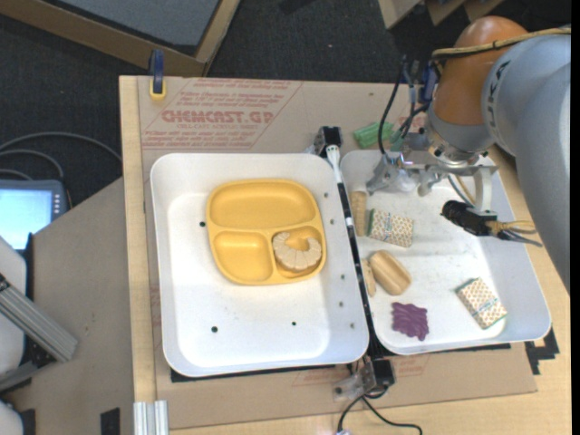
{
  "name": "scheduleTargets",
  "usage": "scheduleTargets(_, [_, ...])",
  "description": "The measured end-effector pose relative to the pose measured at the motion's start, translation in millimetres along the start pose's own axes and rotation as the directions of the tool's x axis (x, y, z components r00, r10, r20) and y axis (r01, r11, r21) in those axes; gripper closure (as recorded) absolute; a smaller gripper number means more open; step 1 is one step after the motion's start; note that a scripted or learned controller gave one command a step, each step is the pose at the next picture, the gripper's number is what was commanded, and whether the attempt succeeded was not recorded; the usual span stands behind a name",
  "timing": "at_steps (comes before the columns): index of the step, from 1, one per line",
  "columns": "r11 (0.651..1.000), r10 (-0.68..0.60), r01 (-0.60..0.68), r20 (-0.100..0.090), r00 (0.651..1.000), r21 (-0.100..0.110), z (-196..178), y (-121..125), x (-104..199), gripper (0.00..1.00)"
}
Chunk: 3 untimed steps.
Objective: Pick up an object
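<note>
Gripper (410, 178) is hovering at the upper edge of the right bin (526, 288), jaws spread, gripping nothing. Below it are lying 2 patterned packets (391, 228), a tan block (391, 273) and a purple piece (409, 320).

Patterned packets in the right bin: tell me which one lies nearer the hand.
The patterned packet at the bin's upper left, just below the hand; the other packet lies near the lower right corner.
</note>
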<state>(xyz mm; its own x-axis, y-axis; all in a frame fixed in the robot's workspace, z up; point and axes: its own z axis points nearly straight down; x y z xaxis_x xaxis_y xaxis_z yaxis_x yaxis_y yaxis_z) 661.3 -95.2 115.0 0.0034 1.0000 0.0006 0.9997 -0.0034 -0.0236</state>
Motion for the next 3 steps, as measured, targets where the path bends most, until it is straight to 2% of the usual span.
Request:
scheduleTargets(1, [1.000,0.002,-0.002,0.002,1.000,-0.024,-57.2,-37.9,-47.8,0.00])
scheduleTargets(2, [1.000,0.004,-0.003,0.005,1.000,-0.025,-70.8,-68.1,-122.2,0.00])
scheduleTargets(3, [1.000,-0.004,0.004,-0.004,1.000,-0.022,34.8,-102.8,-117.1,0.00])
